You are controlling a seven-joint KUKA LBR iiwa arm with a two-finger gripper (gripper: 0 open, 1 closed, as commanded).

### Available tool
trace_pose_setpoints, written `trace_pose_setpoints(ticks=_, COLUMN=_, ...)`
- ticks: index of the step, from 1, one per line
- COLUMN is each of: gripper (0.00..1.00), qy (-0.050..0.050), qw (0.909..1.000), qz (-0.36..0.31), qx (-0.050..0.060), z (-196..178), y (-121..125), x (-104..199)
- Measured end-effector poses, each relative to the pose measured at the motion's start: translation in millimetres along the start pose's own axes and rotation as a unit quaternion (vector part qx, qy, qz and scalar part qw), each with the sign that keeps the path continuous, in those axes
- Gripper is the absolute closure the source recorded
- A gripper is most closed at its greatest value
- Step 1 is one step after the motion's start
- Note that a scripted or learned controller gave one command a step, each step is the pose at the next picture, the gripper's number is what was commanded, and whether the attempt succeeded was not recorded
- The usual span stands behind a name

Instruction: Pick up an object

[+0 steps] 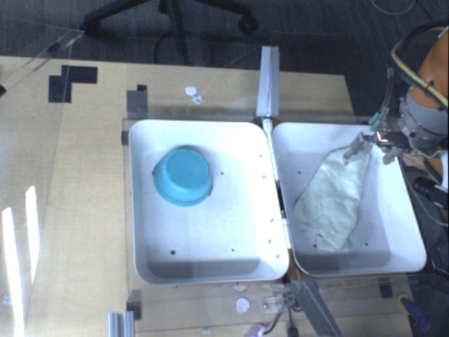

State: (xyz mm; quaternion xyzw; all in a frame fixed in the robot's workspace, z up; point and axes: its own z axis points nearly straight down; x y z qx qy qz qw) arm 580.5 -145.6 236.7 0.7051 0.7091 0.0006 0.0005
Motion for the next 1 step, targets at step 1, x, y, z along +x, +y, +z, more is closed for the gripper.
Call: trace_pose_setpoints(ticks=1, gripper=0.00, qy=-0.001, qw=0.9948, qz=-0.102, qx=-0.003, z=140.4, y=-22.4, x=12.7)
